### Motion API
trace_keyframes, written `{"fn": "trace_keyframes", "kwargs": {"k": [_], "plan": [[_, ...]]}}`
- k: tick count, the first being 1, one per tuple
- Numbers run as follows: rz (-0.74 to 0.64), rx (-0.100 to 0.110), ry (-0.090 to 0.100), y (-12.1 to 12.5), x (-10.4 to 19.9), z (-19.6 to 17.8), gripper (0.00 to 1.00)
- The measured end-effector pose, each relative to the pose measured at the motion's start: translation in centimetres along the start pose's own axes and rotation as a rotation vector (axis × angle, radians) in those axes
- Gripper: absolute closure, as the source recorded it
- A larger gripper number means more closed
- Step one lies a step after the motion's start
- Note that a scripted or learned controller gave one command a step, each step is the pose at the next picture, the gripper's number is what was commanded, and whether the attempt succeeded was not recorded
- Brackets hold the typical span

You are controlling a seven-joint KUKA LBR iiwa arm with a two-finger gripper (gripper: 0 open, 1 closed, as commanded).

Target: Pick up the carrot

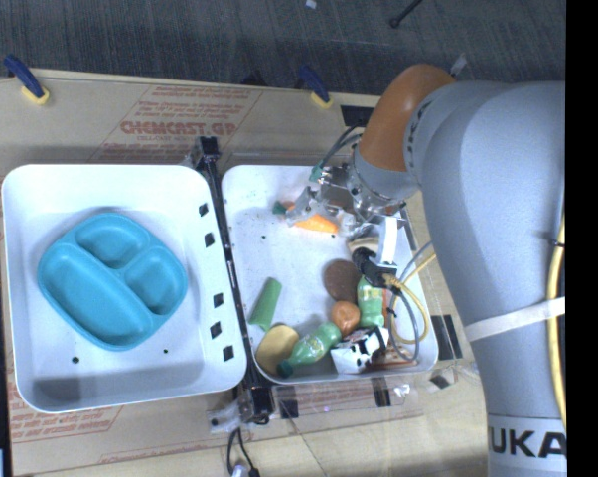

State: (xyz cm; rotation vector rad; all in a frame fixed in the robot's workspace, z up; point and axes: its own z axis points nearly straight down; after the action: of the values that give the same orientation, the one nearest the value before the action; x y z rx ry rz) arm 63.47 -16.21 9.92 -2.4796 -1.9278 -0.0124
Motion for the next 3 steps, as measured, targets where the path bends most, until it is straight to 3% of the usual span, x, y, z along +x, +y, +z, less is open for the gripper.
{"fn": "trace_keyframes", "kwargs": {"k": [1, 2, 3], "plan": [[-0.007, 0.015, 0.0, -0.3, 0.1, -0.5, 1.0], [-0.008, 0.015, 0.0, -0.3, 0.1, -0.5, 0.0], [-0.015, 0.018, 0.0, -0.2, 0.2, -1.6, 1.0]]}}
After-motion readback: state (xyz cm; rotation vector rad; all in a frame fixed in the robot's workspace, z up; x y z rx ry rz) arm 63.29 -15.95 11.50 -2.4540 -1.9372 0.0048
